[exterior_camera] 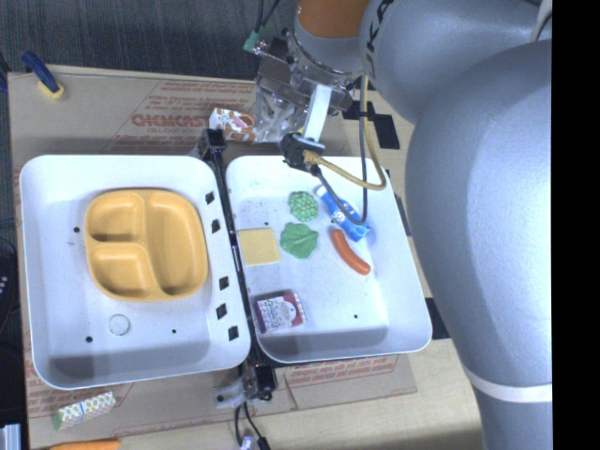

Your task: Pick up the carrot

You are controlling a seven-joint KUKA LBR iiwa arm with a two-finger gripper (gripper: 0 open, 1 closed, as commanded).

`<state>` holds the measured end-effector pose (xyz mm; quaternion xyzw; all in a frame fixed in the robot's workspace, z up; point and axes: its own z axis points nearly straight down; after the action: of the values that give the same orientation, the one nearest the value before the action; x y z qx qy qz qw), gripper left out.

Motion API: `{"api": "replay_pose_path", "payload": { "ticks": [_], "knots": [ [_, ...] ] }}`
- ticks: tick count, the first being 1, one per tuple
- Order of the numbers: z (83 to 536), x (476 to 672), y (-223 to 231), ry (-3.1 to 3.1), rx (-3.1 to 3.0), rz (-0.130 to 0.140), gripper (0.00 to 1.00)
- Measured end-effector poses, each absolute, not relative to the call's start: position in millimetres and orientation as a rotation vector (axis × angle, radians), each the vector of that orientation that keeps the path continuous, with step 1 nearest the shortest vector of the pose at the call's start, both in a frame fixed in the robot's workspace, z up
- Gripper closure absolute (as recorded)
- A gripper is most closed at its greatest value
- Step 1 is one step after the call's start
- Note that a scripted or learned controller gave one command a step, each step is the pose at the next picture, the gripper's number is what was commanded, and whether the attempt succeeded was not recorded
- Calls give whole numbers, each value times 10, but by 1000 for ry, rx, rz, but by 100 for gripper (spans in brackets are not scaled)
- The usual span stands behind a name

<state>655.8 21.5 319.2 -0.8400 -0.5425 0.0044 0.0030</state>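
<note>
**Arm parked over back rim of right bin, carrot on the bin floor**

You've got the arm (487, 204) coming in from the right, its big grey body covering most of that side of the view. Orange band (339, 0) sits at top centre, w/ the wrist below it pointing down and slightly left. The gripper (274, 125) hangs at the back edge of the right bin (403, 331), roughly above the rim near the divider between the two bins. Fingers look clear/translucent and blur into the cardboard behind; you can't tell whether they're open or closed, and nothing can be made out between them. A yellow cable (361, 178) loops from the wrist down over the bin's back part.

The carrot (351, 252) lies flat on the right bin's floor, right of centre, angled diagonally, well apart from the gripper. Just beside its upper end is a blue item (343, 213). Left of the carrot: a green leafy piece (299, 240), w/ a bumpy green piece (303, 204) behind it. A yellow square slice (259, 247) is further left, and a small red packet (279, 311) sits nearer the front.

Left bin (47, 345) holds a yellow divided plate (145, 243).
</note>
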Motion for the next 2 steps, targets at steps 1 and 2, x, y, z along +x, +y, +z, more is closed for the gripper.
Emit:
{"api": "replay_pose_path", "payload": {
  "ticks": [1,2],
  "knots": [
    [4512,6563,-351,-1885,-2513,3,100],
    [3035,6255,-482,-1814,-2560,8,100]
  ]
}}
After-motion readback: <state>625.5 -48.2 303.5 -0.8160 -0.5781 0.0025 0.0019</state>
